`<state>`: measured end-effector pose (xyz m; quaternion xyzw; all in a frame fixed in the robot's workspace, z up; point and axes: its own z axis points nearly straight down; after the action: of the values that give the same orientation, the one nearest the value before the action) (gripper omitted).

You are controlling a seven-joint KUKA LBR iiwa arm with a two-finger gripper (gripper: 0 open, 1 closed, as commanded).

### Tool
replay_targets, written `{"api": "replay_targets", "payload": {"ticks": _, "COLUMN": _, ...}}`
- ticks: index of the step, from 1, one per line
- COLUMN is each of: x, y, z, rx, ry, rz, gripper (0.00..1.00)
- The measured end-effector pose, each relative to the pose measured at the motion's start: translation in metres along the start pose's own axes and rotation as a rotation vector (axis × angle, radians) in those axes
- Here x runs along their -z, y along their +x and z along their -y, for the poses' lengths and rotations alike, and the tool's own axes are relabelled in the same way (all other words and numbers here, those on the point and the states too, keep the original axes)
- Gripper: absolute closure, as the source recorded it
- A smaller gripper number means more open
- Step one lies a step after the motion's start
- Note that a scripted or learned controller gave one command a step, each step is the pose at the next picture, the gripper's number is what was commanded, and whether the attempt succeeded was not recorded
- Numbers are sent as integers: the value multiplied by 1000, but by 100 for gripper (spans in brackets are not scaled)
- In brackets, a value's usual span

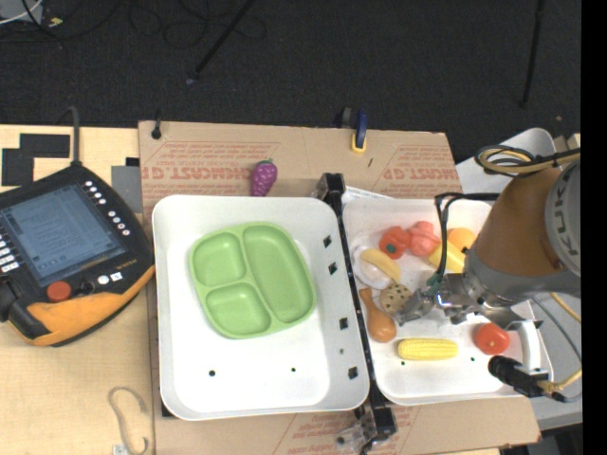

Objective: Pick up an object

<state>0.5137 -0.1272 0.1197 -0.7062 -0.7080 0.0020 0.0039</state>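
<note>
Arm low over the right bin's toy food.

Nearest, a corn cob (427,350) lies just below the gripper (429,303); its grip state I cannot tell, probably nothing held. Beyond, tomato (394,243) and banana (379,264); green divided plate (251,280) in the left bin (180,349).

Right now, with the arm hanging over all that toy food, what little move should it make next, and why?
Probably lower straight down: the gripper hovers above the right bin near the brown die, with the corn cob lying just below, and nothing shows between its fingers.
</note>
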Motion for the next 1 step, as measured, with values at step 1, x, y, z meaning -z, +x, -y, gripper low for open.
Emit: {"api": "replay_targets", "payload": {"ticks": 1, "x": -34, "y": 2, "z": 0, "rx": -1, "ry": -4, "rz": 2, "gripper": 0}}
